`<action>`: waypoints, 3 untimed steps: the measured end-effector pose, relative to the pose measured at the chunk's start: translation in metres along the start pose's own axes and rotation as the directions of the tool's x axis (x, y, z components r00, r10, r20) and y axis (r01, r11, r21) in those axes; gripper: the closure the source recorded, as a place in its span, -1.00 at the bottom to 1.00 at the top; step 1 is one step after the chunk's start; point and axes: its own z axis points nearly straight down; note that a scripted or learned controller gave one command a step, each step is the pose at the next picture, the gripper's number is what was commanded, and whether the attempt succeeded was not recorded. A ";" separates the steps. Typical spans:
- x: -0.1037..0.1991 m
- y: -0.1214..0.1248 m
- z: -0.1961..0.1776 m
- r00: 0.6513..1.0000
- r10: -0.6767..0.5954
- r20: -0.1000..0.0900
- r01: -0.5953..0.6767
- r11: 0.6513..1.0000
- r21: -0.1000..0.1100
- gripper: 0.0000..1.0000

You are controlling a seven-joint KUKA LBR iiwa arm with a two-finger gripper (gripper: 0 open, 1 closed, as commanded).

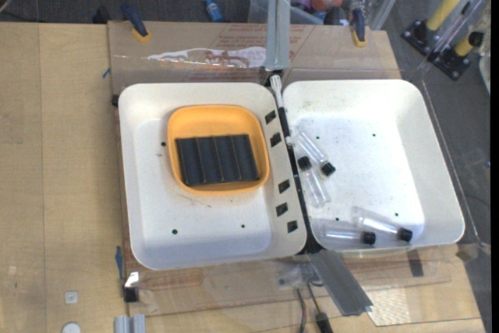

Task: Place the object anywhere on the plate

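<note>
Two bins sit on the bench: the left bin (148, 230) holds an orange plate (217, 119) already carrying a dark ridged block (217, 160). Clear capped tubes (312, 156) lie in the right bin (421, 168). Fingers' state: cannot tell; a pick should take one tube by its middle.

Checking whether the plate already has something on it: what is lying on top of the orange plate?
A dark ribbed rectangular block lies flat on the orange plate in the left bin, covering most of its middle. The plate surface beneath the block is hidden.
</note>
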 end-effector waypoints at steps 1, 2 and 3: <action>-0.012 0.000 0.001 1.000 -0.003 -0.001 0.003 1.000 -0.001 1.00; -0.012 0.000 0.001 1.000 -0.016 -0.001 0.016 1.000 -0.002 1.00; -0.014 0.000 0.000 0.999 0.032 0.000 -0.032 0.999 -0.002 1.00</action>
